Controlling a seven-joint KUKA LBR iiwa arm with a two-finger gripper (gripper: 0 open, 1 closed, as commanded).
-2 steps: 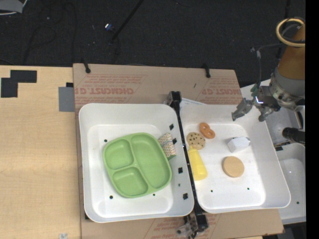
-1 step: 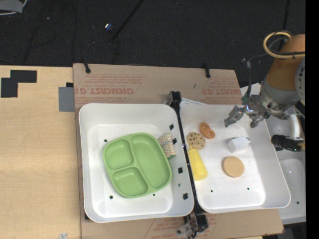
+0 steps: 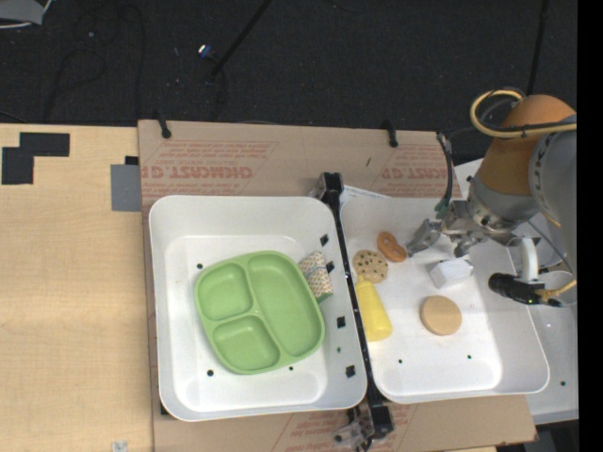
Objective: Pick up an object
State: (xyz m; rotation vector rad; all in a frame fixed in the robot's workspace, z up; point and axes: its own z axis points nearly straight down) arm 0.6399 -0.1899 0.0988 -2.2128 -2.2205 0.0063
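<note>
We see hand (image 3: 443,236) over right bin (image 3: 513,370) | fingers apart (nothing between) | white block (image 3: 450,272) just below, boxy | tan disc (image 3: 441,315), yellow bottle (image 3: 372,311) smooth

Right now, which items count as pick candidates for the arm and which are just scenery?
In play:
gripper, over the right bin
white block, nearest it
orange oval piece
cookie
yellow bottle
tan disc

Lying about:
green divided plate in the left bin
patterned piece at the plate's edge
cardboard sheet under the bins
</note>
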